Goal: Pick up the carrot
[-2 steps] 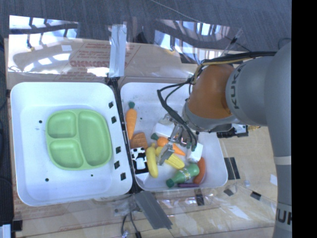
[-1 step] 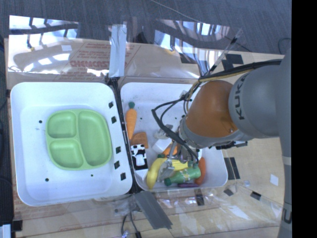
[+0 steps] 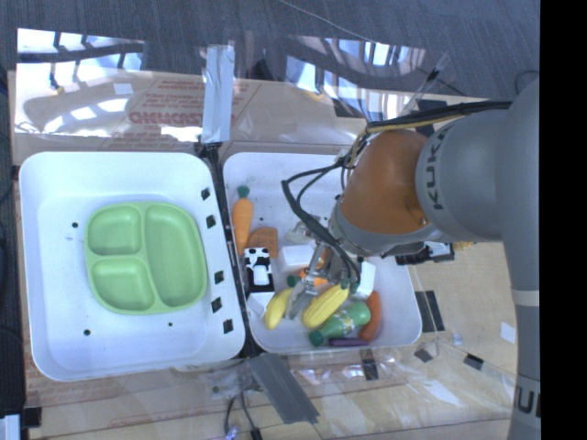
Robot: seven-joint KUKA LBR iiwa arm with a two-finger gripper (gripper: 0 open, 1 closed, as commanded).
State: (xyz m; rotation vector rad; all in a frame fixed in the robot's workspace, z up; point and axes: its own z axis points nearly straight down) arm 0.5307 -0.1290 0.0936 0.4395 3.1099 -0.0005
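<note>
Nearest the lens, KUKA arm (image 3: pixel 477 181) w/ orange band hung over right bin (image 3: pixel 404 324). Carrot (image 3: pixel 241 223) lay against that bin's left wall, green top pointing away, clear of the clutter. Gripper (image 3: pixel 316 282) sat low over bananas (image 3: pixel 316 305), well apart from carrot; you couldn't tell its state. You'd have done well to shift left, align along carrot's length, descend at mid-body. Legible: "KUKA" on arm; red print on cardboard (image 3: pixel 165 108) unreadable.
</note>
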